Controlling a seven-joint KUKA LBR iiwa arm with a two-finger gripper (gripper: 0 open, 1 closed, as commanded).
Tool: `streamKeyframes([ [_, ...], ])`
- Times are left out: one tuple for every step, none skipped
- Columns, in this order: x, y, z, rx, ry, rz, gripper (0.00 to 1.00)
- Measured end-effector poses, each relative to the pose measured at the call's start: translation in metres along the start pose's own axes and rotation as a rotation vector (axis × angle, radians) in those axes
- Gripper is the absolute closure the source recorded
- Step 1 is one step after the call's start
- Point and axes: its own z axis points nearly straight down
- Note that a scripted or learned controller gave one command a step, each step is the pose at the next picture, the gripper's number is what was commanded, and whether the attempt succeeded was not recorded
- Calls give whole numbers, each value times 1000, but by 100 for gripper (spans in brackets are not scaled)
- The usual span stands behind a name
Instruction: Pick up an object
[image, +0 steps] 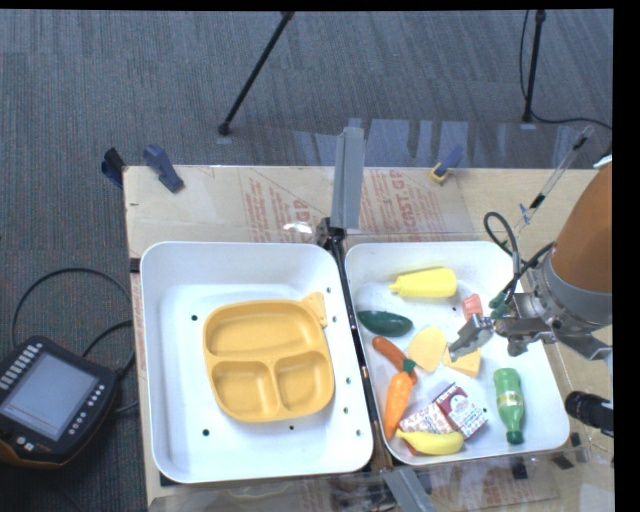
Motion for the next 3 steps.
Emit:
streamKeyframes([
  [12, -4, 66, 3, 1, -196, 0],
  [25, -3, 43, -2, 0, 56, 0],
  [25, 68, 169, 13, 1, 25, 0],
])
